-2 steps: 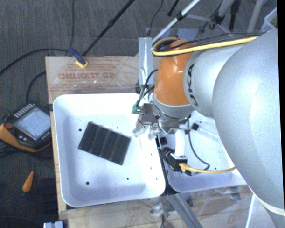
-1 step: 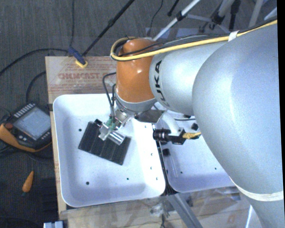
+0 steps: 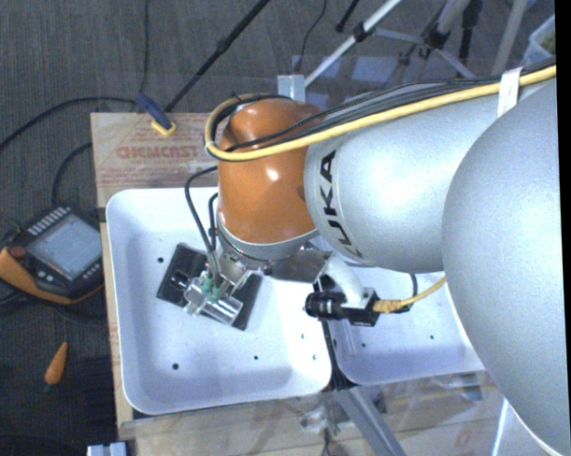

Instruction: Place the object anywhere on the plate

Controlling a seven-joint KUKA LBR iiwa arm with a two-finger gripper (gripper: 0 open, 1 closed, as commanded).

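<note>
The left bin [image 3: 150, 367] is being reached into by the arm [image 3: 424, 171], its orange band [image 3: 260, 176] being seen from above. The tool [image 3: 211, 295] is being held low over a dark flat plate [image 3: 179, 270] lying on the bin floor, a small green object [image 3: 211, 289] being glimpsed at its tip. Whether the tool is wide or narrow cannot be told. An orange-cased handset [image 3: 54, 254] is being left lying beside the desk [image 3: 133, 153].
</note>
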